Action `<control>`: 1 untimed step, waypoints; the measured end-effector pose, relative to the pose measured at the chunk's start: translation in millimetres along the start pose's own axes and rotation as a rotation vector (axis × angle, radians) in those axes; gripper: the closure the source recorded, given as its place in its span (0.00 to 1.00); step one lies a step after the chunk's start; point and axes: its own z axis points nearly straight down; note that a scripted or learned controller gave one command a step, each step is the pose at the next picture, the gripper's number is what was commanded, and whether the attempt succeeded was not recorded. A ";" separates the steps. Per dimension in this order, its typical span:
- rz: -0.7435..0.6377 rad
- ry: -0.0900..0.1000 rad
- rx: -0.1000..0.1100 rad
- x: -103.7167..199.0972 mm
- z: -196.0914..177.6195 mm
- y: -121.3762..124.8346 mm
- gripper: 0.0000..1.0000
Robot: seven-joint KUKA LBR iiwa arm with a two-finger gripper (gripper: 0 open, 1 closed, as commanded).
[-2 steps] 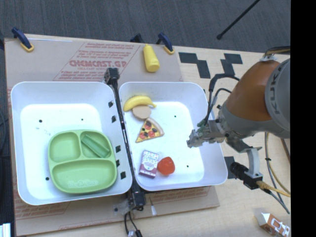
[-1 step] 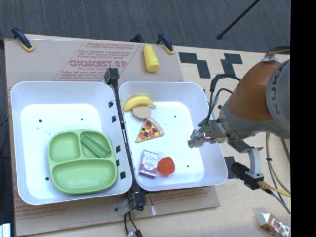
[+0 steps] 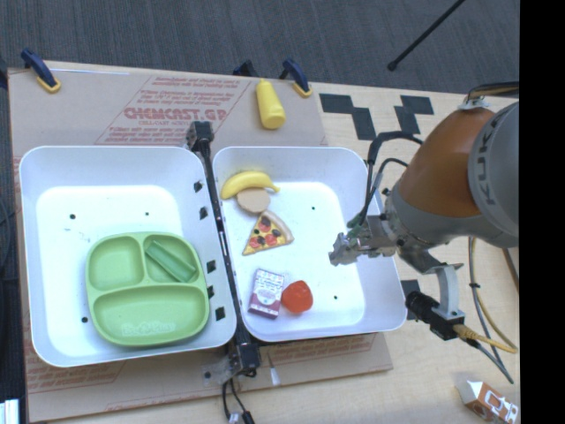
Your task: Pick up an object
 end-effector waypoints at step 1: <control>0.000 0.000 -0.001 13.3 22.8 0.1 1.00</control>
